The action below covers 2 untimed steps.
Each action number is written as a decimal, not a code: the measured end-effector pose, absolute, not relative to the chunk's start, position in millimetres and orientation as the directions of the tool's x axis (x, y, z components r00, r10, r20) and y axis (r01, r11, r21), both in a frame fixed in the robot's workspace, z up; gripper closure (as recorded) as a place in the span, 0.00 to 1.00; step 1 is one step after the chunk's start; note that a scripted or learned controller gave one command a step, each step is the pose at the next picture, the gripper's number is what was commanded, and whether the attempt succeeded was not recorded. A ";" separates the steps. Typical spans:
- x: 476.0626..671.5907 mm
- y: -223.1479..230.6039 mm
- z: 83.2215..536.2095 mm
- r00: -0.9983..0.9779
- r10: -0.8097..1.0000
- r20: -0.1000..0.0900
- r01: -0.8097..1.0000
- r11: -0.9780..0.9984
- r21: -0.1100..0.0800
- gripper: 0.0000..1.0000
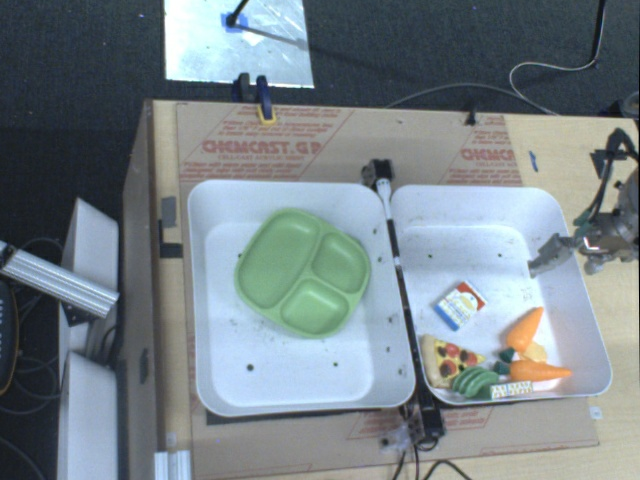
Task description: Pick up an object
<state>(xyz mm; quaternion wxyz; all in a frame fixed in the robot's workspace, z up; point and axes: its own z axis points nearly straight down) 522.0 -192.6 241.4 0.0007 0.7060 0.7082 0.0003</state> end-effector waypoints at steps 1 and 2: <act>519.1 -206.2 105.6 -0.001 1.000 0.001 1.000 0.001 -0.003 0.00; 486.5 -155.0 83.9 -0.004 1.000 0.001 1.000 0.004 0.000 0.00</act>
